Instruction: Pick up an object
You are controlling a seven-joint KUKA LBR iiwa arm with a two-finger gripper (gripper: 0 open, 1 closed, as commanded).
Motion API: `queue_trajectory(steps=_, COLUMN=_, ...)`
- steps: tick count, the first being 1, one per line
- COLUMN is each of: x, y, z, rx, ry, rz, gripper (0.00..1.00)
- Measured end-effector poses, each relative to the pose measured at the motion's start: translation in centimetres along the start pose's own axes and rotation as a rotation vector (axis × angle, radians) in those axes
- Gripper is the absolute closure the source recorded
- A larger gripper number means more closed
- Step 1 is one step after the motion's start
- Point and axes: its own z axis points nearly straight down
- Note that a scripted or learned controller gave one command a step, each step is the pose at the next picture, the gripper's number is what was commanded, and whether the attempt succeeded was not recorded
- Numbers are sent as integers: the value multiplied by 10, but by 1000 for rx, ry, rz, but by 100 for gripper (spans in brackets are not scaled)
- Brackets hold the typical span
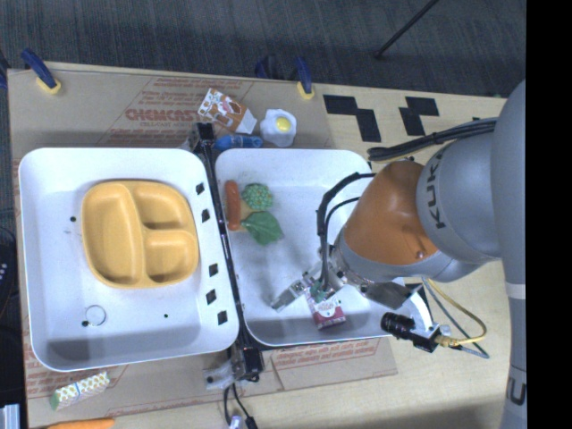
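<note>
The small red and white carton [328, 313] lies in the right bin [295, 164], toward 5 o'clock on that bin's floor, close to the near wall. The gripper [308, 290] hangs just at the carton's 10 o'clock, its metal fingers [286, 298] reaching out toward 8 o'clock over bare white floor. How wide the jaws stand cannot be told from this slant, and nothing is seen between them; the carton sits beside the fingers.

Going left to right: the left bin [36, 239] carries a yellow divided tray [138, 231] a little toward 10 o'clock of its middle, and a small clear ring [95, 315] rests near its 7 o'clock corner. Below that bin, on the cardboard sheet [134, 105], lies a green and white wrapped packet [79, 389].

In the right bin, toward 10 o'clock, an orange carrot toy [233, 203] lies along the left wall, with a green broccoli toy [257, 197] just beside it and a darker green leafy piece [264, 229] touching at 5 o'clock of the broccoli.

Beyond the bins, at 12 o'clock, sit a small printed box [219, 108], a blue piece [237, 141] and a white and yellow egg toy [279, 126].

The grey arm [465, 204] with its orange band [384, 217] covers the right bin's 3 o'clock side.
</note>
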Motion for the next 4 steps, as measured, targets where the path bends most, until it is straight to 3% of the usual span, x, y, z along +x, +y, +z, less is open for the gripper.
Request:
queue_trajectory(steps=1, x=4, y=26, z=-1, rx=-2, ry=-4, rz=-302, gripper=0)
queue_trajectory(steps=2, x=22, y=13, z=0, rx=1, ry=-1, rz=-576, gripper=0)
queue_trajectory(steps=4, x=35, y=21, z=0, rx=1, ry=-1, rz=-936, gripper=0)
